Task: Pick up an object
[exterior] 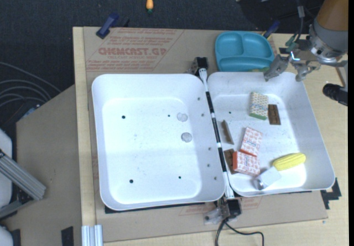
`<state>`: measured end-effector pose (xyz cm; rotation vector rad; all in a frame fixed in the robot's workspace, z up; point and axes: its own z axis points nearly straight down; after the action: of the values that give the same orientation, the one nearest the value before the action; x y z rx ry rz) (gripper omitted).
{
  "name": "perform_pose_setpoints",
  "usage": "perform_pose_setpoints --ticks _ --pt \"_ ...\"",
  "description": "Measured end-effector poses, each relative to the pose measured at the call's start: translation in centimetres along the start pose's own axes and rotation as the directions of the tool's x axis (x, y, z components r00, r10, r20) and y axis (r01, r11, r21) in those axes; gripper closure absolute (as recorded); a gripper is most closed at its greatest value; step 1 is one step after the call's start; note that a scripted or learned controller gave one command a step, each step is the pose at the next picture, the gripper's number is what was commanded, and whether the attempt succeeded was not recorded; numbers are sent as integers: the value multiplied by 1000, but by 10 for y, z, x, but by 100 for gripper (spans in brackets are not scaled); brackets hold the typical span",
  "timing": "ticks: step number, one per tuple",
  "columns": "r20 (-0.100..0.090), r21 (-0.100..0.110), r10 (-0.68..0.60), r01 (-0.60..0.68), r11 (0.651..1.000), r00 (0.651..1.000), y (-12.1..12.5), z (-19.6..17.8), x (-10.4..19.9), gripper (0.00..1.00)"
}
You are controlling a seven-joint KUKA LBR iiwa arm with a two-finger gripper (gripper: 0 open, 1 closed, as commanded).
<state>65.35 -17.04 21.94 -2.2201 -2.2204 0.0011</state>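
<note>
Bins (110,90): you have smooth, glossy white plastic.
Bench (83,62): matt brown board, printed.
Divided plate (243,51): smooth blue plastic.

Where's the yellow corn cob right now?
The yellow corn cob lies in the right bin, near its front right corner, right of the red-patterned packets.

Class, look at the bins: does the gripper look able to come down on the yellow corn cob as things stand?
Probably yes. The corn cob lies uncovered in the right bin, apart from the packets, and the open gripper hangs above that bin's far edge.
</note>
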Motion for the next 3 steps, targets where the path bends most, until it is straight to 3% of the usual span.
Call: perform_pose_setpoints --ticks 1,2,3 --pt "2 -7 0 0 1000 1000 -6 131 -27 0" --pt "1 -4 -2 2 1000 1000 14 134 -2 0" --pt "2 -4 0 0 1000 1000 14 134 -12 0"
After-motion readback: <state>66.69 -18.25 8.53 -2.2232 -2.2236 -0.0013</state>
